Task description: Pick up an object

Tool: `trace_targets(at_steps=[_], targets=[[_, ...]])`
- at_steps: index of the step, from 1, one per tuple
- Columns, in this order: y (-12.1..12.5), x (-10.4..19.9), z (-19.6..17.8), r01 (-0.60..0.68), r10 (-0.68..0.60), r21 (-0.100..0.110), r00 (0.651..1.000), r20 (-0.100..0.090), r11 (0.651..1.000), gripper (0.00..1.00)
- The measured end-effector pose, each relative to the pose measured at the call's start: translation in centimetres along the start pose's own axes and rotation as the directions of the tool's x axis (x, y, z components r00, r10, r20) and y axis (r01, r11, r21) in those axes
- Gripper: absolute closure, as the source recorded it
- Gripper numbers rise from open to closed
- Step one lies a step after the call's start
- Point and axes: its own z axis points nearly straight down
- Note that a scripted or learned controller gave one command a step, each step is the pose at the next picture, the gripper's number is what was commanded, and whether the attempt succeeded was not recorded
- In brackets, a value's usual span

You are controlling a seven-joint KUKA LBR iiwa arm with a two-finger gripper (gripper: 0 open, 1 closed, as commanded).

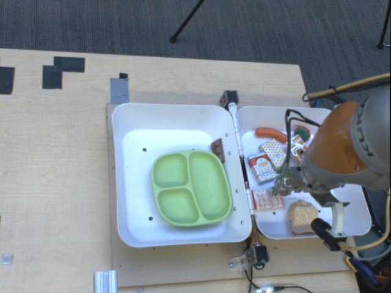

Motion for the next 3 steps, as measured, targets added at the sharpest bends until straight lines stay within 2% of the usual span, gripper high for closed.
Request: trace_targets(at_steps=[1, 2, 3], targets=[[0.0, 0.0, 0.0, 0.000, 0.000, 0.000, 1.000, 0.001, 1.000, 0.00], [0.2, 0.1, -1.1, 0.003, -0.003, -0.003, 1.000, -0.002, 1.000, 1.00], [0.2, 0.1, -1.1, 0.003, -0.003, -0.002, 1.000, -0.003, 1.000, 0.00]])
